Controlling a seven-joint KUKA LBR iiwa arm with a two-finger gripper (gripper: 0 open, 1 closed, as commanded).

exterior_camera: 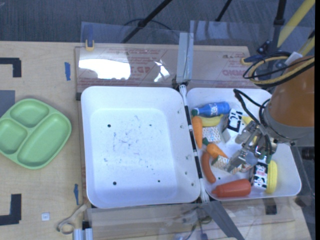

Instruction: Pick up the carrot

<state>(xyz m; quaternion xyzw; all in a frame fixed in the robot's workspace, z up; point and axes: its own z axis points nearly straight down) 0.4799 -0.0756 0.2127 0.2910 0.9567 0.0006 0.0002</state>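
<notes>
The tool (243, 156) hangs low in the right bin (295, 184); its grip state cannot be told. The carrot (197, 131) lies by that bin's left wall, under a blue bottle (212, 109).

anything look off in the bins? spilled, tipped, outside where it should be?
Nothing spilled or outside. All the items are crowded into the right bin: the blue bottle lies on its side, and the carrot sits tight against the divider wall, which may make it awkward to grasp. The gripper is among the pile's middle items.
</notes>
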